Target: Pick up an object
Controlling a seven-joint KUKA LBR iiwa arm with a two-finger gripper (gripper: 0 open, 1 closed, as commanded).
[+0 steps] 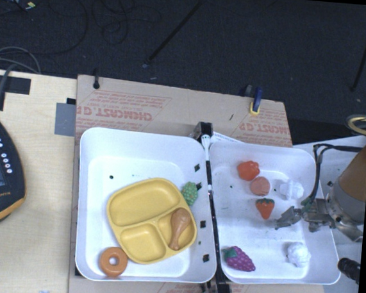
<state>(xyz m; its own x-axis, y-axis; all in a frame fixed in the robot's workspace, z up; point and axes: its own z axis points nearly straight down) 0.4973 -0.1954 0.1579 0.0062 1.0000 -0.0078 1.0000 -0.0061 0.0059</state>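
Grey gripper over right bin, beside strawberry, fingers' state unclear; nothing visibly held

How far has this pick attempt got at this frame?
Done: the gripper has reached into the right bin, beside the strawberry. In hand: nothing visible; strawberry, grapes and white object all lie on the bin floor. Left: grasping and lifting an object.

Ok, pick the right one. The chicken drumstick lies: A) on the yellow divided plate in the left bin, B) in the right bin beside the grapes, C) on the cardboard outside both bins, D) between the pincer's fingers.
A: the chicken drumstick rests on the yellow divided plate, inside the left bin.
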